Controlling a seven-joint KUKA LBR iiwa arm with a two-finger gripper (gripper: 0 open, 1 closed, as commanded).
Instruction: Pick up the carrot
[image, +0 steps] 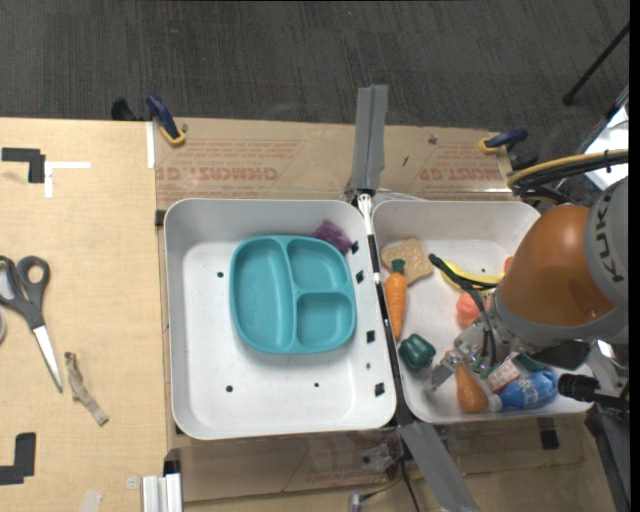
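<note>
Our jaws (468, 362) hang low in the right bin (440, 412), and we cannot tell whether they are parted or closed. We judge this the approach: the carrot (396, 302) lies apart, by the bin's left wall. Its long axis runs near-far, green top far. Next we must shift left and align across it.

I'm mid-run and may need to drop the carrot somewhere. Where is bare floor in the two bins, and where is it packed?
Left bin: bare floor rings the teal divided plate, widest along the near wall and the left wall. Right bin: crowded. The carrot lies by the divider, with the bread slice, green piece and the gripper among near-corner items. A small bare patch lies mid-bin.
</note>
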